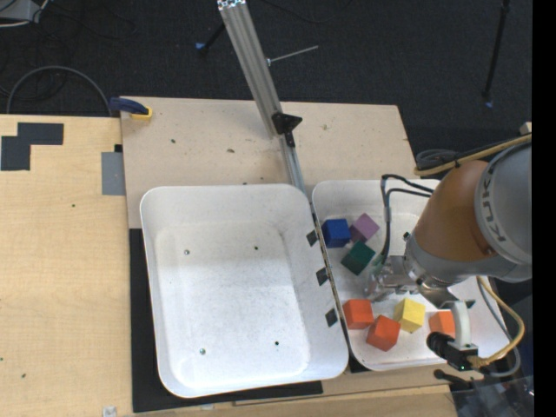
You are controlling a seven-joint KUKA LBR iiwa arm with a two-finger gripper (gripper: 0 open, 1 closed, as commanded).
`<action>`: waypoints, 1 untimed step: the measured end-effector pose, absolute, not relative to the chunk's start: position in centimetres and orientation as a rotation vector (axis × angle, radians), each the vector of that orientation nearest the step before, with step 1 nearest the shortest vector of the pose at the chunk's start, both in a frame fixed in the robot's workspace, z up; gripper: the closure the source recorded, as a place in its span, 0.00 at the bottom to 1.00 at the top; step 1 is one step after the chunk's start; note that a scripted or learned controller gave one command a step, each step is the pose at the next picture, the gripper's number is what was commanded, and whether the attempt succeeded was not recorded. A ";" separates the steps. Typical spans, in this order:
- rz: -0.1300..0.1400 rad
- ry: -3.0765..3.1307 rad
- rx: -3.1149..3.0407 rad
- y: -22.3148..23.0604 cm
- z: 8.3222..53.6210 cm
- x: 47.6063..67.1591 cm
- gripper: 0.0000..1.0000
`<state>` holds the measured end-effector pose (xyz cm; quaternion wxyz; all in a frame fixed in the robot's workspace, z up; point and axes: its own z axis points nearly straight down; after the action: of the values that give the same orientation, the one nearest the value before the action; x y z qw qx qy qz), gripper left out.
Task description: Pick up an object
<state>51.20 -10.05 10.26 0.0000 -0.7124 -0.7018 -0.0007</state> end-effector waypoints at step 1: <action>-0.006 -2.227 -2.218 -3.3 24.4 48.8 1.00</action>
<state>48.80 -3.30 24.40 -0.0006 -0.7056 -0.7086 -0.0020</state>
